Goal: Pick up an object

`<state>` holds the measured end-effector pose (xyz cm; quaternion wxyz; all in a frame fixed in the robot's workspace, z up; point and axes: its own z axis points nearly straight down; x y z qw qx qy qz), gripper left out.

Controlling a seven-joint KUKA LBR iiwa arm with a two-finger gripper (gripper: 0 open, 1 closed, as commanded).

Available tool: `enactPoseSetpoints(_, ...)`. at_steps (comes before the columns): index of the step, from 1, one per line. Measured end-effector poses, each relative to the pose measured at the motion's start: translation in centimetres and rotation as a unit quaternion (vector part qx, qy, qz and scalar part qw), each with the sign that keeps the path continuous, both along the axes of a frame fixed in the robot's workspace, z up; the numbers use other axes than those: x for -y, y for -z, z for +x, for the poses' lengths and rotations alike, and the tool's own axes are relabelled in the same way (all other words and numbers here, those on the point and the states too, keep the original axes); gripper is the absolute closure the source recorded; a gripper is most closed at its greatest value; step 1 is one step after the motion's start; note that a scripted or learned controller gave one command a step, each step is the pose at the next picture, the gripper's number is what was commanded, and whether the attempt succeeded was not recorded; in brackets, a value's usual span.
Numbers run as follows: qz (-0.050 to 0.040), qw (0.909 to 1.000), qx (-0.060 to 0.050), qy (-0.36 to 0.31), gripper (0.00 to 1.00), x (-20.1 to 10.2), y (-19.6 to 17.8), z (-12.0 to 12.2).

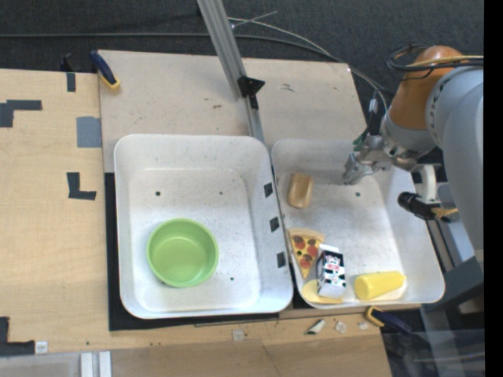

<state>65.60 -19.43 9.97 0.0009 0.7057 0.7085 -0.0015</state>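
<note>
- The gripper [355, 171] hung low over the far part of the right bin [409, 242], at the end of a grey arm [460, 124] with an orange band [413, 93]; it looked small and dark, and whether it was apart or together could not be told.
- Nothing showed between its tips.
- Just to its left, still in the same bin, lay a tan bread roll [299, 189], rounded and matte.
- Nearer the camera from the gripper sat a wedge-shaped pizza slice [306, 248] with red spots, touching a small black-and-white carton [331, 272].
- Beside the carton lay a smooth yellow cylinder [380, 285], on its side, near the bin's front edge.
- Well to the gripper's left, in the left bin [141, 163], stood a round green bowl [182, 252], glossy and hollow.
- Both bins were shallow white trays with rounded corners and faint dark speckles.
- They rested on a pale wooden bench [181, 93] marked with grey tape patches.
- A slanted metal pole [224, 38] crossed above the bench, over a dark floor [354, 6].
</note>
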Motion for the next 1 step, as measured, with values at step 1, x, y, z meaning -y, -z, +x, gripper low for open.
enactPoseSetpoints(1,0.0014,1.0,0.001,0.002,1.0,0.65,-4.94,-0.52)
